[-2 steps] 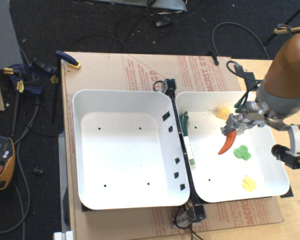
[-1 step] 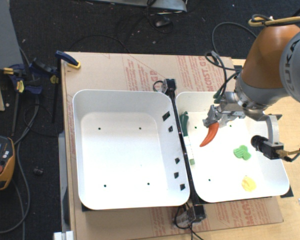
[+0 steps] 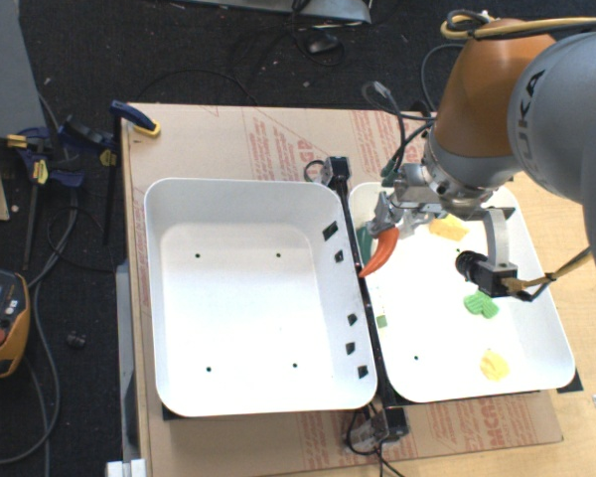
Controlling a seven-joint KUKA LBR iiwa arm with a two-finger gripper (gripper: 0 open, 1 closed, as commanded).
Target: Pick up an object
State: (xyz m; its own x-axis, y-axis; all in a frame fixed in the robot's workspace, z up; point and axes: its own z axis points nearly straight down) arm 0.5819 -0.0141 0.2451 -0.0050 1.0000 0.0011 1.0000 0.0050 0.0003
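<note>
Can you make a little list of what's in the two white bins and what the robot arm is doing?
left bin: shallow white plastic bin, only small dark dots on its floor
right bin: shallow white plastic bin, holds the toys
near gripper: orange carrot-shaped toy, by the left wall
upper middle: pale yellow block
middle: green toy piece
front: small yellow toy
arm: grey arm with orange band, over the right bin
gripper: two-finger gripper, just above the carrot toy

Grey arm (image 3: 566,97), KUKA lettering, broad orange band; dark cables near wrist; metallic claw (image 3: 392,217) housing.
</note>
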